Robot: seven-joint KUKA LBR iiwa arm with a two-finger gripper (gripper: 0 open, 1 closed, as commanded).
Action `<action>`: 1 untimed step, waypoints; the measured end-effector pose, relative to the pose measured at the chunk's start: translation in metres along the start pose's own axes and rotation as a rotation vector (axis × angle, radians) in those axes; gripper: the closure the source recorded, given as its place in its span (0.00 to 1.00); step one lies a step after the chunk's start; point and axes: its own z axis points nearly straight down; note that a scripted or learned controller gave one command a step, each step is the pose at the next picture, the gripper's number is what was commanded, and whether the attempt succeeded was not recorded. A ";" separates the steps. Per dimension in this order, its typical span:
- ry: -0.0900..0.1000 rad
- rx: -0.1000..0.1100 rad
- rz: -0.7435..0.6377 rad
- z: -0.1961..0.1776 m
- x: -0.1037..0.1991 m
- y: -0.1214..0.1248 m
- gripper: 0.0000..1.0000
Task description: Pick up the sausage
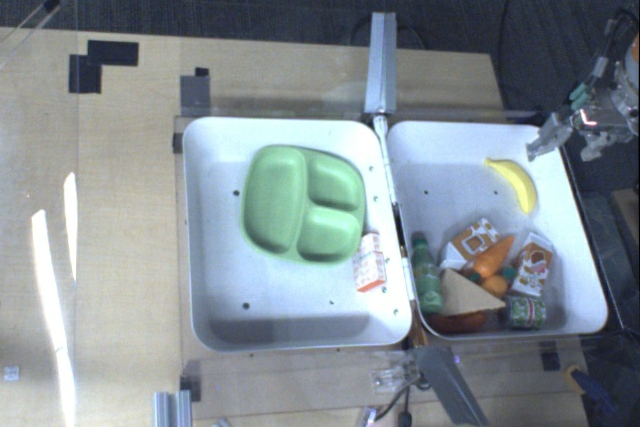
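Note:
The sausage (pixel 462 322) is a dark red piece lying against the near wall of the right bin (pixel 590 245). It is partly covered by a tan wedge (pixel 470 293). My gripper (pixel 572 143) hangs over the far right corner of that bin, well away from the sausage and beyond the banana (pixel 515 183). Its two fingers stand apart, open, with nothing between them.
Packed around the sausage are a green bottle (pixel 428 275), an orange carrot (pixel 490 258), two small cartons (pixel 474 239) (pixel 535 265) and a can (pixel 525 312). The left bin (pixel 210 305) holds a green sectioned plate (pixel 303 203) and a small carton (pixel 370 268). A metal post (pixel 382 65) stands between the bins.

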 end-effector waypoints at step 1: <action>0.001 0.003 0.148 0.162 0.079 0.008 0.00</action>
